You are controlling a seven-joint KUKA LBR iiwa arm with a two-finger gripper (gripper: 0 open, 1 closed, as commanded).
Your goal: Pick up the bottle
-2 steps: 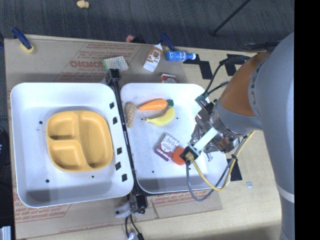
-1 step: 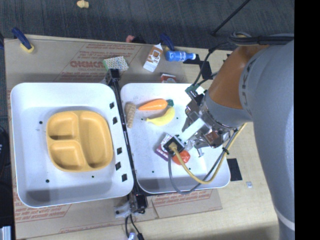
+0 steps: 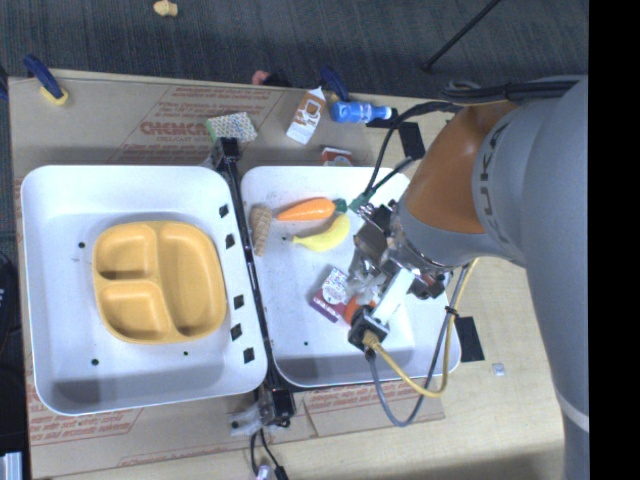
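Note:
My gripper (image 3: pixel 362 290) is down inside the right bin (image 3: pixel 300 353), over its right half, with the grey arm and orange band above it. Right at its left side lies a purple and white packet-like item (image 3: pixel 331 293), with a red bit (image 3: pixel 349 314) showing under the gripper. I cannot tell whether anything is held. A small blue bottle-shaped thing (image 3: pixel 352 113) with a pale end lies on its side on the cardboard, beyond the bin's far rim.
In the right bin lie an orange carrot (image 3: pixel 305 209), a yellow banana (image 3: pixel 326 235) and a tan waffle cone (image 3: pixel 261 227). The left bin (image 3: pixel 50 368) holds a yellow divided plate (image 3: pixel 158 280). A small carton (image 3: pixel 306 116) and a card (image 3: pixel 232 126) lie behind the bins.

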